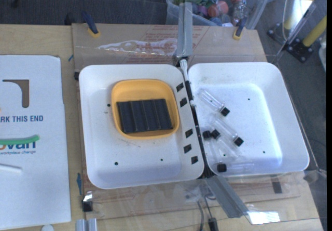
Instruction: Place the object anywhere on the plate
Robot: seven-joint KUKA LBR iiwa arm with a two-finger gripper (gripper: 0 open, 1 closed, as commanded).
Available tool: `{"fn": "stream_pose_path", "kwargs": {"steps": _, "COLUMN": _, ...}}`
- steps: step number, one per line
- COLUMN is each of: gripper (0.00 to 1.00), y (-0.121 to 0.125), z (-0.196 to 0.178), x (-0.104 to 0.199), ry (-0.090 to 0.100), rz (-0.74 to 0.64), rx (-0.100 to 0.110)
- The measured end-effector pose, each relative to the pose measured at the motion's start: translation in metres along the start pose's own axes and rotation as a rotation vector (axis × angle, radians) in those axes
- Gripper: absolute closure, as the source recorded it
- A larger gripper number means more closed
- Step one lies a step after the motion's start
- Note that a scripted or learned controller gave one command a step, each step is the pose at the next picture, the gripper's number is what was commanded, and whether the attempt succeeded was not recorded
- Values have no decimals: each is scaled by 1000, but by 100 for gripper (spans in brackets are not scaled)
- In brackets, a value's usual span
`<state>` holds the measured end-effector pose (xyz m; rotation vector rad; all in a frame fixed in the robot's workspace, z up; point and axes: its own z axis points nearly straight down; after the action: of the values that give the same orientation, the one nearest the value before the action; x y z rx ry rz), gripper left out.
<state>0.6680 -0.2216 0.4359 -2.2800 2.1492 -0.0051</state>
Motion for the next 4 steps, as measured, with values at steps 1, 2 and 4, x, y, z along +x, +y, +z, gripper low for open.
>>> {"fn": "stream_pose_path", "kwargs": {"steps": 1, "gripper": 100, "y": 0, "z": 0, "x": -2, "ry": -1, "rz": -330, "rx": -2}}
{"fn": "stream_pose_path", "kwargs": {"steps": 2, "gripper": 100, "y": 3, "z": 1, "x": -12, "ry": -4, "rz": -650, "rx": -7}}
{"fn": "stream_pose_path", "kwargs": {"steps": 4, "gripper": 100, "y": 0, "z": 2, "x": -2, "ry": -4, "rz": -1315, "rx": -3}}
